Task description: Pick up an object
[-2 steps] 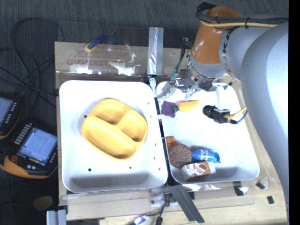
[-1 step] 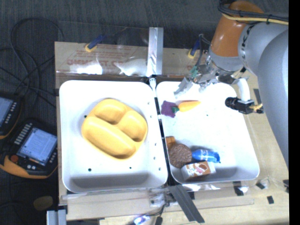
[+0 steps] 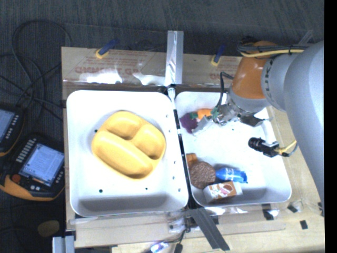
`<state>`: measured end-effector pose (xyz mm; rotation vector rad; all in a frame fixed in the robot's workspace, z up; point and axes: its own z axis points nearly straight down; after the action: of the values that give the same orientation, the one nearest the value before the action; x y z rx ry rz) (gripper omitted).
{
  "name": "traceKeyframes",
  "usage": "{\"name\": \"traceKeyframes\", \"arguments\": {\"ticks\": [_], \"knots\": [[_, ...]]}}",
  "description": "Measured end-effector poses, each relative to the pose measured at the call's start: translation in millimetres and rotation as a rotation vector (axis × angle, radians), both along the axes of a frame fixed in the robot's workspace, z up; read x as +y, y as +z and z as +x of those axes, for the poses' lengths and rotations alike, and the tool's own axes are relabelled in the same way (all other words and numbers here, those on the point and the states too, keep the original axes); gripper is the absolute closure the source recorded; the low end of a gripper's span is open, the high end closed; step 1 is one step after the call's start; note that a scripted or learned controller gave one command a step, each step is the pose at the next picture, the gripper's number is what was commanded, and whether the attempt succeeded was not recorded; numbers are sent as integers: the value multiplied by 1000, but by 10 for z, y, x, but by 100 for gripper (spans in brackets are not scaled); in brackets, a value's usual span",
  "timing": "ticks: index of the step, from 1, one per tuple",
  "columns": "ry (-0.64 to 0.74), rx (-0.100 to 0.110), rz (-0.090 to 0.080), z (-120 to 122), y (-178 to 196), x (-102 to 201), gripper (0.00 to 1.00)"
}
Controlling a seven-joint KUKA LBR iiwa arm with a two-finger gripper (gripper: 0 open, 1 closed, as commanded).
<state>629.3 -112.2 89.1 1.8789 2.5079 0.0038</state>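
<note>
Gripper point(image 3: 213, 116), finger state undeterminable, at right bin's point(image 3: 274, 191) far-left corner: purple toy point(image 3: 188, 121) just left of it, orange piece point(image 3: 203, 113) touching, long axis unclear.

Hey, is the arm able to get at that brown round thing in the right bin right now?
Probably yes. The brown round thing lies uncovered near the right bin's front-left corner, though a blue packet and small carton crowd it.

The tool point(image 3: 217, 116) hides its fingertips, and the arm point(image 3: 300, 83) is cut off at the right edge.
</note>
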Motion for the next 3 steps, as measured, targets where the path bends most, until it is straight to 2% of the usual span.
{"name": "traceKeyframes", "arguments": {"ticks": [1, 2, 3], "knots": [[74, 7, 1, 253, 450, -388, 0], [24, -1, -2, 415, 154, 112, 0], [-11, -19, -4, 348, 83, 70, 0]]}}
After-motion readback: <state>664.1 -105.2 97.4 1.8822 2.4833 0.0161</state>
